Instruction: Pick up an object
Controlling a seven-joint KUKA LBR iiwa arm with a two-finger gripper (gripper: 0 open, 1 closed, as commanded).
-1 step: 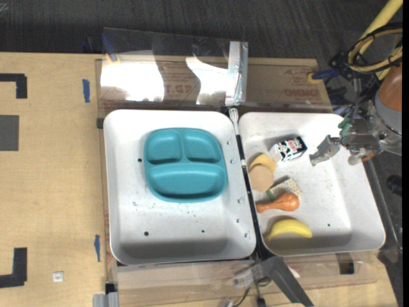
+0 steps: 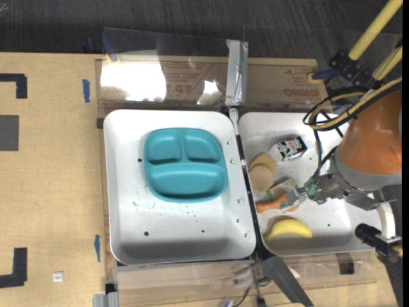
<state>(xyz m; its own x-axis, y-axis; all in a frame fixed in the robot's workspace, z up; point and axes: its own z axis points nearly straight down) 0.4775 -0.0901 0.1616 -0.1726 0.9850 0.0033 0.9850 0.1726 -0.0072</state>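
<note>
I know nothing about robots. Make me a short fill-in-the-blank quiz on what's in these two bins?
The teal divided plate lies in the ___ bin.
The band on the arm is coloured ___.
The yellow object lies in the ___ bin, by its near wall.
The plate has ___ compartments.

Missing words: left; orange; right; three

Grey arm (image 2: 374, 152) with orange band, wrist low, reaching leftward.
</note>
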